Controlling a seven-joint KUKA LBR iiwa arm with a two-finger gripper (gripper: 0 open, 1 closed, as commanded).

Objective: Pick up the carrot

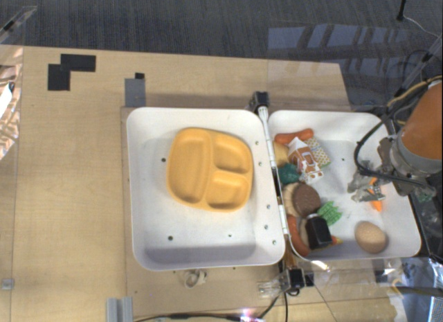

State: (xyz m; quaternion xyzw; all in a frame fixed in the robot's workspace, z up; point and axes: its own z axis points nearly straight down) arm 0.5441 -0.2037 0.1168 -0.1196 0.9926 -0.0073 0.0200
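Note:
The carrot (pixel 376 204) shows as a small orange piece on the floor of the right bin (pixel 342 130), near that bin's right side. Most of it is hidden under my gripper (pixel 365 190), which hangs directly over it at the end of the grey arm with the orange band (pixel 423 132). I cannot tell whether the carrot is touched or held.
The right bin also holds a sausage (pixel 294 136), a small carton (pixel 307 158), a brown round patty (pixel 304 199), a green leafy piece (pixel 330 212), a black block (pixel 318 231) and a tan egg-shaped item (pixel 371 237). A yellow compartment tray (pixel 210 168) lies in the left bin (pixel 149 230).

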